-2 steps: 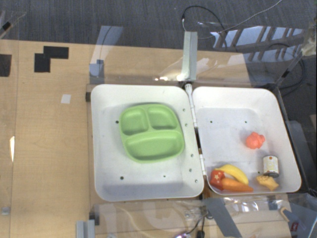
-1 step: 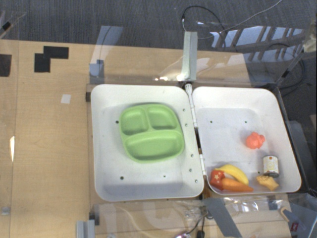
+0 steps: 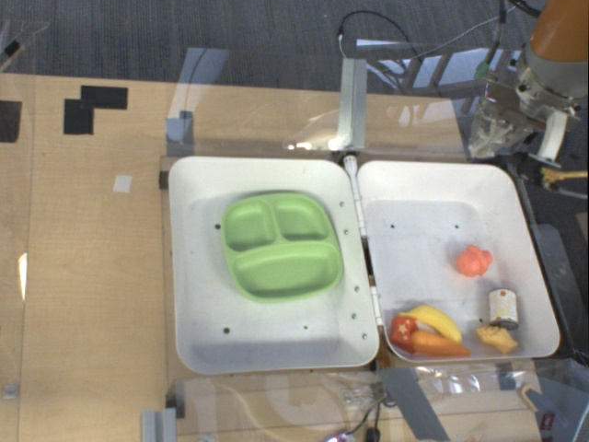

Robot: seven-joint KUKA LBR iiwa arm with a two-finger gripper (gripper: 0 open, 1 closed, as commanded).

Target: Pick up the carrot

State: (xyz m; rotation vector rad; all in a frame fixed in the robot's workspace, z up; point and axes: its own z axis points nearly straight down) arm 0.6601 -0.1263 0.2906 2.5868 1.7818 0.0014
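Carrot low in the right bin, arm parked at the upper right of the frame.

Camera view: the carrot (image 3: 439, 343) lies along the bottom edge of the right bin (image 3: 433, 201), touching a banana (image 3: 433, 320) just above it and a red pepper (image 3: 402, 329) at its left end. Near them to the right sit a small can (image 3: 502, 307), its label too small to read, and a yellow-brown lump (image 3: 498, 339); a pink toy (image 3: 474, 261) lies apart, higher up. The left bin (image 3: 198, 247) holds a green divided plate (image 3: 279, 245). The gripper (image 3: 515, 122) hangs over the surface beyond the right bin's top corner; I cannot tell its state.
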